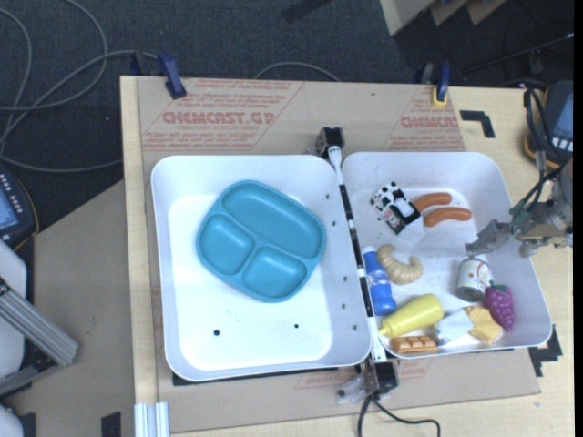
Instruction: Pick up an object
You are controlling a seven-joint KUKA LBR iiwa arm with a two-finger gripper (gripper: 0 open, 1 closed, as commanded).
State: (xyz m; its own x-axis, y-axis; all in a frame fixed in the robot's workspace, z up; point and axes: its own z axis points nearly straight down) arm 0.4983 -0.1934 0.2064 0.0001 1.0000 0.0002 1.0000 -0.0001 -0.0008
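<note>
We see the gripper (496, 237) over the right bin (483, 167), at its right side; how far it is open we cannot tell, and nothing shows between its fingers. Just below it lies a small silver can (471, 279), beside purple grapes (500, 306). To its left lie two glossy sausages (439, 208) and a black-and-white cow (393, 206). A pale croissant (401, 263), a yellow bottle (412, 316) and a blue tube (376, 283) lie lower down. The left bin (182, 244) holds a blue three-part plate (260, 239).
</note>
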